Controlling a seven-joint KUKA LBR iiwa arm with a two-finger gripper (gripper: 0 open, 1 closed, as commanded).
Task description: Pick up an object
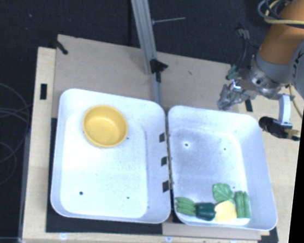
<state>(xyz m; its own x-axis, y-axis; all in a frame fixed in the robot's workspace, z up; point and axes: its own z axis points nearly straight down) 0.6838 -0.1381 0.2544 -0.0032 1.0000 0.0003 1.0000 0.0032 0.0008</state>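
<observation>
The hand (231, 97) hangs above the far rim of the right bin (257, 158), nothing visibly between its tips; how far it is open I cannot tell. A cluster of green and yellow toys (216, 204) lies in that bin's near corner. A yellow bowl (105, 126) sits in the left bin (104, 195) on the worktop (201, 75).

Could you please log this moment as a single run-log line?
arm: above far edge of right bin | gripper: nothing seen held | yellow bowl: left bin | green and yellow pieces: right bin near corner | pick: not started
</observation>
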